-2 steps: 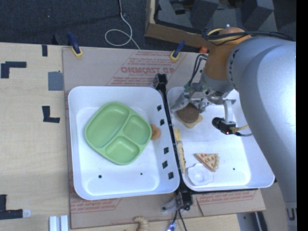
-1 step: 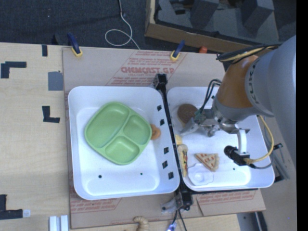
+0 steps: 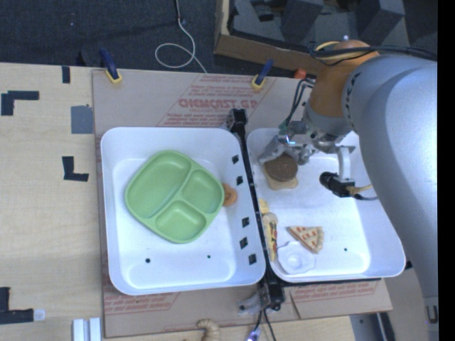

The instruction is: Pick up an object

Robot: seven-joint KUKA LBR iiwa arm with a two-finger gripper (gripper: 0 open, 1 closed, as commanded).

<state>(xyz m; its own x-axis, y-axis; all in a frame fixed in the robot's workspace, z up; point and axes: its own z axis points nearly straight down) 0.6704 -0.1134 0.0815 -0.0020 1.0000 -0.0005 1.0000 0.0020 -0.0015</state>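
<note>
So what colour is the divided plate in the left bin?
Light green; the divided plastic plate shows plainly in the camera view, lying in the white left bin.

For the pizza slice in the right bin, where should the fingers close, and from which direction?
Come straight down on the pizza slice, closing across its two long edges around the middle. It lies flat on the floor of the right bin, wedge-shaped, its crust end toward the arm. The white piece sits close below it, so the approach probably wants to stay clear of that side.
</note>
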